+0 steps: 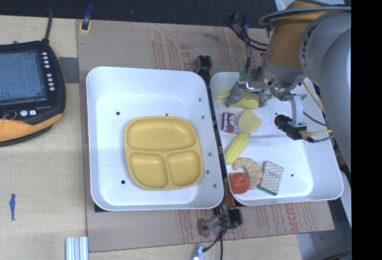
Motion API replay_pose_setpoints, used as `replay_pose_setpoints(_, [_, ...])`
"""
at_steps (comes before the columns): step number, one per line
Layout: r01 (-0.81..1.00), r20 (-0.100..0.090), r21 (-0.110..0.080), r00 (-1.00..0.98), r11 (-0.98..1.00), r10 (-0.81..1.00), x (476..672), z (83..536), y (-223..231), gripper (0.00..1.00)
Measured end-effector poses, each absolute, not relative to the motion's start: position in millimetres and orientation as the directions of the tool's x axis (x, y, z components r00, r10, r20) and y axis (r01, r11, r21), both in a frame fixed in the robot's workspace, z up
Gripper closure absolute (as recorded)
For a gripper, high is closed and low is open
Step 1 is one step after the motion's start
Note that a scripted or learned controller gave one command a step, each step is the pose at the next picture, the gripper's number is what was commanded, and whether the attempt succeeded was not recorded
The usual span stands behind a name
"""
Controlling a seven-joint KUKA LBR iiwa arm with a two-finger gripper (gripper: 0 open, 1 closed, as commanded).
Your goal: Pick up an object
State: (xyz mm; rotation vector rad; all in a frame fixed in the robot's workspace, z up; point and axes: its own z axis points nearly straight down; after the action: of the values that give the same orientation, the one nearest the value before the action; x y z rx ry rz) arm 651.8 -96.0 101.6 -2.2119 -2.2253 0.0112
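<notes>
My gripper point(246, 96) is low over the far left corner of the right bin point(316, 184), reaching in from the right. A small yellow piece point(224, 97) lies right under and beside it; whether it is held cannot be told. Just in front of the gripper lie a red and white packet point(230, 123) and a pale yellow round piece point(250, 121). Nearer the front are a corn cob point(237, 146), a tan pretzel-like piece point(248, 167), a red tomato point(239, 183) and a small patterned box point(271, 177).
The left bin point(107, 104) holds a yellow divided tray point(162, 151). A tablet in an orange case point(27, 89) lies on the bench at far left. A black cable connector point(289, 126) hangs from the wrist over the right bin.
</notes>
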Motion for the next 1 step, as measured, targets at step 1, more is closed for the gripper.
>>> replay_pose_setpoints(1, [1.000, 0.000, -0.006, -0.005, 0.005, 1.000, 505.8, 91.2, -116.9, 0.00])
